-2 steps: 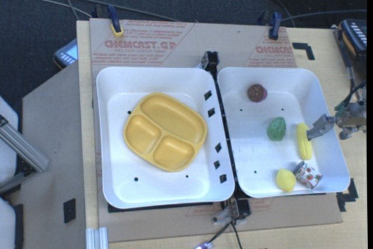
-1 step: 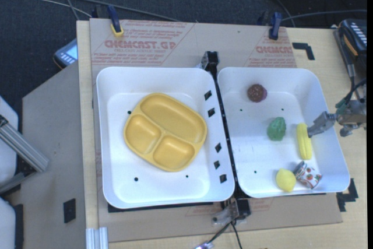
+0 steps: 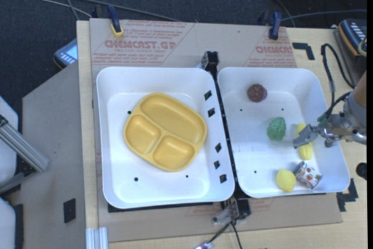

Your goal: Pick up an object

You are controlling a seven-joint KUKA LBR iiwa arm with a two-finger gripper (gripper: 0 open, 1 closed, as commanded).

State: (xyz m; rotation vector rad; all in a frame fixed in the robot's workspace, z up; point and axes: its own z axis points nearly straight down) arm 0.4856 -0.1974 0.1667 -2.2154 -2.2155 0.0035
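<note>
Tool (image 3: 308, 138) low over right bin's (image 3: 263, 80) right side; fingers' state cannot tell. Surface (image 3: 175, 32) carries both bins, touching at centre. Left bin (image 3: 111, 125): yellow divided plate (image 3: 165, 131), open floor all round. Right bin: green lump (image 3: 276, 128) mid-floor, brown ball (image 3: 256, 92) near far wall, yellow ball (image 3: 285, 179) and patterned piece (image 3: 308, 175) by near wall, small yellow piece (image 3: 305, 151) just beside tool.

Arm cut off at the right edge

Most of the arm (image 3: 356, 108) runs out of frame; the gripper (image 3: 309, 136) is too small and blurred to read, and it partly covers a yellow piece (image 3: 305, 152) in the right bin (image 3: 274, 76).
</note>
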